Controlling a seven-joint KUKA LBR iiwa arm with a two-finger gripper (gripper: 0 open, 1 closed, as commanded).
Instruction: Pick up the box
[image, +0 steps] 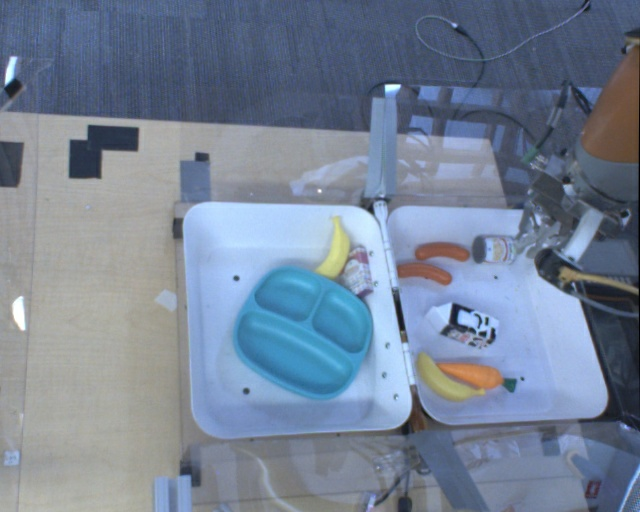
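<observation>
The box (464, 325), a small carton, lies flat mid right bin (585, 395), at 7 o'clock from the gripper (540, 243). Gripper state: cannot tell. Likely light, crushable; take it across its narrow sides.

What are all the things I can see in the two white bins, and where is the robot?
bins: 2, white, side by side on the bench
divided tray: 1, blue, left bin
banana: 1, yellow, left bin, at the tray's top edge
small packet: 1, red and white, left bin, by the dividing wall
sausages: 2, orange-red, right bin, top
bottle: 1, grey, lying in right bin near the pincer
box: 1, white and black, right bin, middle
second banana: 1, yellow, right bin, bottom
carrot: 1, orange, on that banana
pincer: 1, grey, right bin's upper right
arm: 1, grey and orange, right edge
</observation>
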